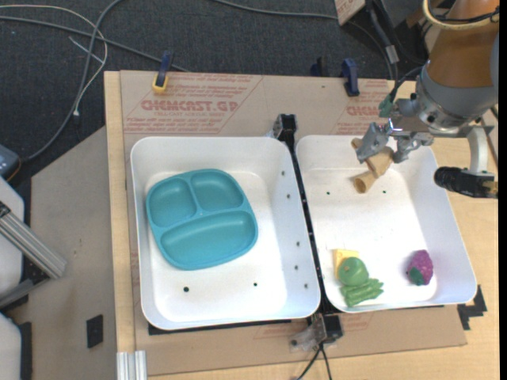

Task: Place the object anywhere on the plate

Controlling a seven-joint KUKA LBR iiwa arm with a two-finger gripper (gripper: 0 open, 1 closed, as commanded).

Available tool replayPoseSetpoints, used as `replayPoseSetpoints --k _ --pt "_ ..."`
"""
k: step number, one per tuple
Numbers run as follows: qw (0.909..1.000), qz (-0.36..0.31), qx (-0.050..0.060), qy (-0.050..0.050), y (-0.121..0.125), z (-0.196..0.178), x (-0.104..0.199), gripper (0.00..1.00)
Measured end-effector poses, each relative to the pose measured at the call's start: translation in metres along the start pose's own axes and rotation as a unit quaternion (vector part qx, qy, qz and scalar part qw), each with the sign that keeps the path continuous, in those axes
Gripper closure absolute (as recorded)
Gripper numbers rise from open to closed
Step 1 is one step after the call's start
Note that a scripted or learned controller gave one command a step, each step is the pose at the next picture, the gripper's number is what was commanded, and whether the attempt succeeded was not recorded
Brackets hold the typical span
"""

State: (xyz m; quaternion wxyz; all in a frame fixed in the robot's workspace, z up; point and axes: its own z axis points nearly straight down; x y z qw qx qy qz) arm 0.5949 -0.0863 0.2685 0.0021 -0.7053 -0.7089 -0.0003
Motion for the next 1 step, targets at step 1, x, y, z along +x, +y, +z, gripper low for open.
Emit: replayPoseSetpoints --k 1 --pt "1.0000 0.000 0.000 0.000 -0.0116 -0.0009 0.0472 1.00"
